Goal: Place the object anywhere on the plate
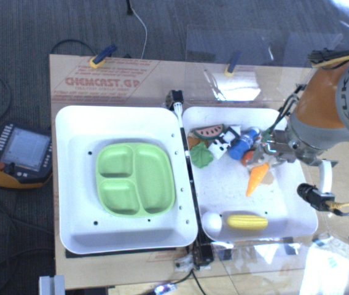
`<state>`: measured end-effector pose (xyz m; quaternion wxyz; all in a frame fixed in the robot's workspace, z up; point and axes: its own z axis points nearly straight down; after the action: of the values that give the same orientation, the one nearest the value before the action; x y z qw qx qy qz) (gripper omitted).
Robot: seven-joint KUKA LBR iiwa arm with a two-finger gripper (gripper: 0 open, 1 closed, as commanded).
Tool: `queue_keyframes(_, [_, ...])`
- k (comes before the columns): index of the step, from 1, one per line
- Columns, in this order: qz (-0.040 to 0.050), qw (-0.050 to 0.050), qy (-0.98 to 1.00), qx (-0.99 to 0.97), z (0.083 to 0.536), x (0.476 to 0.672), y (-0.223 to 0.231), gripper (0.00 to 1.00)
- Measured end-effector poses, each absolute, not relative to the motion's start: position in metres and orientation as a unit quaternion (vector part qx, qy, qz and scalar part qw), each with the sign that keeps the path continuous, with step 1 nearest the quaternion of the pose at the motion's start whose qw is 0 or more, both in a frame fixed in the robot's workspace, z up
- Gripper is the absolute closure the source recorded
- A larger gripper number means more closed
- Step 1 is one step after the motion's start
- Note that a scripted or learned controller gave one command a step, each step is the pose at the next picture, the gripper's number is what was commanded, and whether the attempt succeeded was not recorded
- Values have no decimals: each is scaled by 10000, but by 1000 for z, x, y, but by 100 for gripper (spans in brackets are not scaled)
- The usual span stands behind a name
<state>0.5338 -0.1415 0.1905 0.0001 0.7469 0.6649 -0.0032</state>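
We see two white bins side by side: the left bin holds a green plate with three compartments, nothing on it. The right bin holds the clutter. The arm reaches in from the right, and its gripper sits low over the upper middle of the right bin, right by the top of the carrot. We cannot tell how wide the jaws stand or whether they have hold of the carrot; the tips are too small and blurred. The carrot lies tilted, thick end up by the gripper, point down-left, well apart from the plate. Near it: a blue object just left of the gripper, a watermelon slice, a green leafy piece, a corn cob and a white egg at the bin's near edge.
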Motion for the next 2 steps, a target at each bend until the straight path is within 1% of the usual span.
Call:
queue_keyframes(1, [-9,-12,6516,7586,206,534,-75,100])
queue_keyframes(2, [-18,-28,6217,7832,212,532,38,100])
